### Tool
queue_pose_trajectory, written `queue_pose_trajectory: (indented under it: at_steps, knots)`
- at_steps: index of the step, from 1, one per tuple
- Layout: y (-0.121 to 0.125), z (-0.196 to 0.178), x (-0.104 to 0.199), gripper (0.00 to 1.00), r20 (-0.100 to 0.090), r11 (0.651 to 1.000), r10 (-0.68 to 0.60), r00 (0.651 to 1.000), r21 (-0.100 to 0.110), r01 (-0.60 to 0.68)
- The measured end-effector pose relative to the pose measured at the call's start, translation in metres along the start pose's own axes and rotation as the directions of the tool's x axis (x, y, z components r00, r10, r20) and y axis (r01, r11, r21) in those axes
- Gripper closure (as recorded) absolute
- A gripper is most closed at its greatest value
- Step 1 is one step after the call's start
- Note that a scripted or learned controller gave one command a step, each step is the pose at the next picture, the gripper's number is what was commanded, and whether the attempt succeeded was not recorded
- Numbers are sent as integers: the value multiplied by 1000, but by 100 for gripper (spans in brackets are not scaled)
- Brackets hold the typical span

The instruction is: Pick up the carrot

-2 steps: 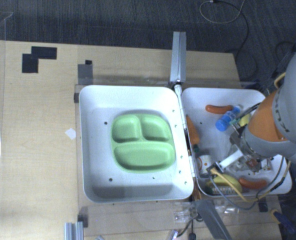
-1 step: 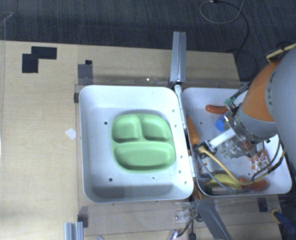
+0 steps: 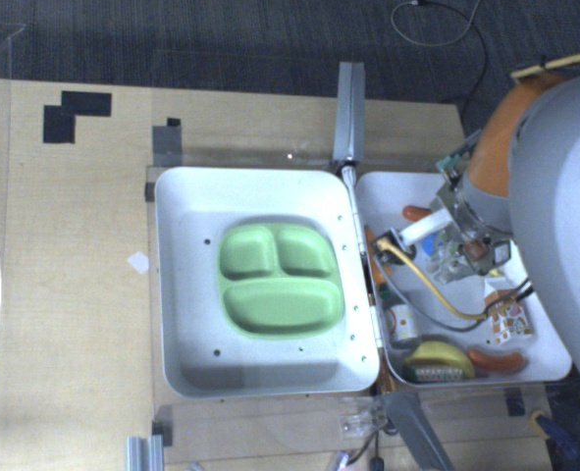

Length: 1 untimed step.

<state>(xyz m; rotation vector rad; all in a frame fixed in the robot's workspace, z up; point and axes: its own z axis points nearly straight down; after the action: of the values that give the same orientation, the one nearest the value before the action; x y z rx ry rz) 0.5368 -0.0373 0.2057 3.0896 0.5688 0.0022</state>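
Pincer (image 3: 463, 253) is low inside the right bin (image 3: 397, 178), over the clutter. Cannot tell if it is spread or pressed together, as the wrist hardware blocks it. Nothing is visibly pinched.

Carrot (image 3: 414, 212): probably the orange end poking out just up-left of the pincer, toward the bin's far wall. The rest is hidden under the arm, so the ID is not certain. A banana (image 3: 437, 356) lies below the pincer by the near wall, with a reddish sausage-shaped piece (image 3: 498, 362) beside it. The green plate (image 3: 280, 278) is well left of the pincer in the left bin (image 3: 182, 263).

Handling guess: light, stiff, smooth and tapered, so likely to roll or squirt out. Best taken across the thicker middle, jaws square to its length, not at the thin tip. Crowded neighbours could get nudged.
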Motion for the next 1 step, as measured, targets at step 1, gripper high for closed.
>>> queue_pose_trajectory:
  at_steps: [1]
  knots:
    - [7, 1, 23, 100, 1, 988, 155, 988, 0, -155]
